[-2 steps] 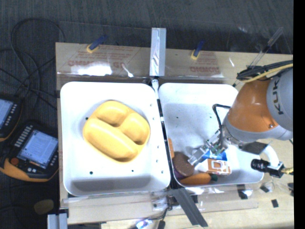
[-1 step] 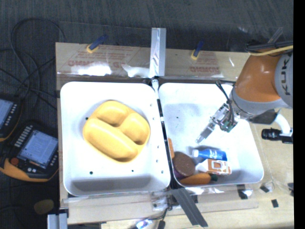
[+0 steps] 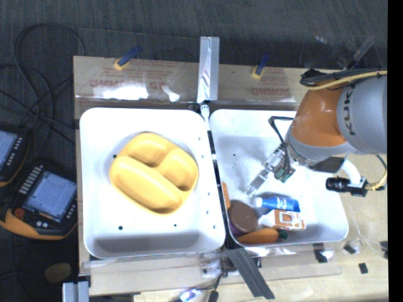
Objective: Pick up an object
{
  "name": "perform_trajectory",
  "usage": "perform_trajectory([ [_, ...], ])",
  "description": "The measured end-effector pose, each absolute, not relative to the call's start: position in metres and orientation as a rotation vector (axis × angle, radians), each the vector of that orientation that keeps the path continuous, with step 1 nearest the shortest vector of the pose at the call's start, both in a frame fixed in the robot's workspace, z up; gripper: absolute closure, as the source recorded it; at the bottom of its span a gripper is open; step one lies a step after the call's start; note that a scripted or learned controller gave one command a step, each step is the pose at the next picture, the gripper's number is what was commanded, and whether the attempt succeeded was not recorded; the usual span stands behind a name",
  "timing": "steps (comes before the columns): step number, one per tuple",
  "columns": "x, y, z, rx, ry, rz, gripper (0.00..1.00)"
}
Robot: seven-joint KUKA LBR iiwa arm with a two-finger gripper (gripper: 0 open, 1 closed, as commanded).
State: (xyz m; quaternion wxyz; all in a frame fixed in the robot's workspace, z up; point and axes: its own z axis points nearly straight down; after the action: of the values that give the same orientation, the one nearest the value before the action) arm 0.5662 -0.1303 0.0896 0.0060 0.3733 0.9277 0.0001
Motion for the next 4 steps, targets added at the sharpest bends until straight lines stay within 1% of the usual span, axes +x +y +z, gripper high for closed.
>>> perform_trajectory([
  [1, 0.568, -0.129, 0.1, 1.167, 2.899, 0.007, 1.0],
  [2, 0.568, -0.129, 0.1, 1.167, 2.899, 0.007, 0.0],
  [3, 0.574, -0.149, 0.089, 1.319, 2.841, 0.009, 0.0],
  [4, 0.576, -0.148, 0.1, 1.315, 2.837, 0.012, 1.0],
])
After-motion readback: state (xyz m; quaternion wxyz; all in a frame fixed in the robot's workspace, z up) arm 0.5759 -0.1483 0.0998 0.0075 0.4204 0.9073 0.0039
